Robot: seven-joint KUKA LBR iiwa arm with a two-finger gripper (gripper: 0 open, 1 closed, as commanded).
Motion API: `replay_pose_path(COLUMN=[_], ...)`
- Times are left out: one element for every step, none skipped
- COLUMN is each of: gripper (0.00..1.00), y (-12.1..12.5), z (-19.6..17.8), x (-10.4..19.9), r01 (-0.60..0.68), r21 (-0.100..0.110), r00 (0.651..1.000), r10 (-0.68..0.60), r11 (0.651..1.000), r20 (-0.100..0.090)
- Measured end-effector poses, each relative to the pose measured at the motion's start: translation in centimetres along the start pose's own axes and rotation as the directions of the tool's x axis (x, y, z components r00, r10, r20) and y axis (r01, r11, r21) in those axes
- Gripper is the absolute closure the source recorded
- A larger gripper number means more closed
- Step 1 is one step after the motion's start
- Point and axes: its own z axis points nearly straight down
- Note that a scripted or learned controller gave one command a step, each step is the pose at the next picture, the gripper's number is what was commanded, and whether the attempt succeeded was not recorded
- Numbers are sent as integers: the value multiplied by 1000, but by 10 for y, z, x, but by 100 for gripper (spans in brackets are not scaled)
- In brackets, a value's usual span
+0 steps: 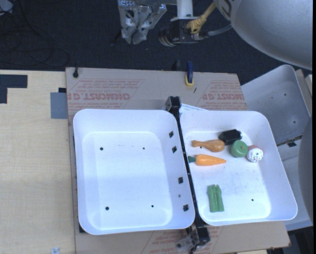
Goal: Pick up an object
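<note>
In the camera view the pincer (139, 23) hangs high beyond the far edge of the tabletop (25, 157), gripping nothing; whether it is wide or narrow I cannot tell. Every candidate lies in the right bin (277, 194): carrot (210, 161), drumstick (209, 145), green stalks (215, 198). The stalks lie well apart from the rest, so they look the safest target: descend straight, jaws across their narrow width.
</note>
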Motion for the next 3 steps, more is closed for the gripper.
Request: replay_pose_path(gripper=[100,100,100], y=[0,-1,-1], z=[-9,-18,-27], x=[2,3,5], r01=[4,7,11], r21=[2,2,2], r00=[1000,1000,1000], r10=[-4,-7,-11], r11=[1000,1000,1000], r20=[1,2,2])
